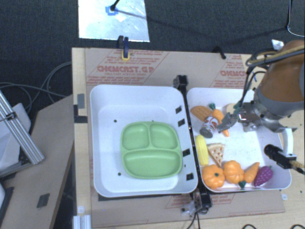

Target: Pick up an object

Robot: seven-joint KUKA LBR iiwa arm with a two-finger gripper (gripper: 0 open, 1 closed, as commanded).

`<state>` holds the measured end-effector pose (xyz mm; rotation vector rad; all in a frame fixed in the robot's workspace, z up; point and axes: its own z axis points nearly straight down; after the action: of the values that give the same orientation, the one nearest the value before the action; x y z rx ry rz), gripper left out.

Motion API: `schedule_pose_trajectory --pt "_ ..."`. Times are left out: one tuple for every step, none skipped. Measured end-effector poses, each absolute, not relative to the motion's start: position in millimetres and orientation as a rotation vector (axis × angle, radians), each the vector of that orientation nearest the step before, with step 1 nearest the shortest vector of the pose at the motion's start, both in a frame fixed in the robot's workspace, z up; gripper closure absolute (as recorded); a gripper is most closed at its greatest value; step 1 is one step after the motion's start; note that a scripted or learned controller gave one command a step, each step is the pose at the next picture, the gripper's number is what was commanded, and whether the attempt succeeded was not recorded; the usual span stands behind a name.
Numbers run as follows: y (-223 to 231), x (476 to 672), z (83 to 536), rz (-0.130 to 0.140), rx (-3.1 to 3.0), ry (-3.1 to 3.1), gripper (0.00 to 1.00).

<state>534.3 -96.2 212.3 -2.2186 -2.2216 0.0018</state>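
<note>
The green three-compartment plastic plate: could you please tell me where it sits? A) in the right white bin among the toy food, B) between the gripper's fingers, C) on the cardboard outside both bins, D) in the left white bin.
D: the green three-compartment plastic plate lies flat on the floor of the left white bin, while the toy food, such as the two orange pumpkins, is in the right white bin.
</note>
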Motion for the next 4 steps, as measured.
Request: schedule_pose_trajectory --pt "-98 533.9 149 0.004 -2.218 -2.220 0.00" --pt "-95 527.2 103 -0.001 -2.228 -2.224 0.00" --pt "-101 529.6 87 0.000 -2.238 -2.225 0.00" --pt "-97 529.7 97 -0.005 -2.229 -2.226 1.00"
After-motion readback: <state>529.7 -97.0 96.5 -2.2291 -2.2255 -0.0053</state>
